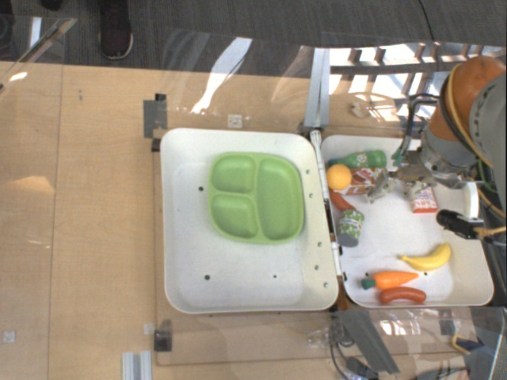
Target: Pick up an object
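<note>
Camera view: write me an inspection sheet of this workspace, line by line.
Surface: wooden bench bearing two white bins, left bin and right bin.
Job's things: in the right bin, orange, green bottle, can, banana, carrot, sausage, small red-and-white carton.
Clutter: green divided plate in the left bin.
Grippers: gripper low over the right bin's far side, beside the bottle; nothing seen between its fingers.
Cables: dark cables at the near edge.
Surroundings: dark floor; a person's shoe at top left.
</note>
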{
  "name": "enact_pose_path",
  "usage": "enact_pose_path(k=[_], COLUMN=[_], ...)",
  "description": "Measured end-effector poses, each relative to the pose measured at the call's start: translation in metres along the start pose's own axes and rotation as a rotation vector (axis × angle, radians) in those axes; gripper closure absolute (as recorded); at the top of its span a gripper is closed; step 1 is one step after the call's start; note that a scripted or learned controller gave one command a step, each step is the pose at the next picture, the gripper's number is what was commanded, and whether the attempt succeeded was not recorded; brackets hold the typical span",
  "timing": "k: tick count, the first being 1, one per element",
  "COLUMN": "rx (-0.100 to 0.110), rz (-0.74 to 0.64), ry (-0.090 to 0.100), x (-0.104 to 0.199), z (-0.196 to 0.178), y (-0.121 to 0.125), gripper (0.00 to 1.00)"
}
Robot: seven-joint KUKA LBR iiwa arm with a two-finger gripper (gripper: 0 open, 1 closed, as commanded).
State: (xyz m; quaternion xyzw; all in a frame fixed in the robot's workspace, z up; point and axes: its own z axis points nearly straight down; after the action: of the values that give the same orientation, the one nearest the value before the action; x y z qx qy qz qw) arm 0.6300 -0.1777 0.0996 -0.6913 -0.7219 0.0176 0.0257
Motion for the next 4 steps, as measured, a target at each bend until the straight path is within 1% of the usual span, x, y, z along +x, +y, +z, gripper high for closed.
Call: enact_pose_path(k=[1, 2, 3, 4], rx=[-0.01, 0.006, -0.015, -0.022], rz=[0.139, 0.154, 0.018, -0.034], ry=[-0.022, 0.014, 0.004, -0.001], x=[0.029, 0.004, -0.015, -0.026], z=[0.005, 0.007, 0.005, 0.002], y=[0.025, 0.03, 0.03, 0.029], gripper=[0.0, 0.0, 0.0, 0.0])
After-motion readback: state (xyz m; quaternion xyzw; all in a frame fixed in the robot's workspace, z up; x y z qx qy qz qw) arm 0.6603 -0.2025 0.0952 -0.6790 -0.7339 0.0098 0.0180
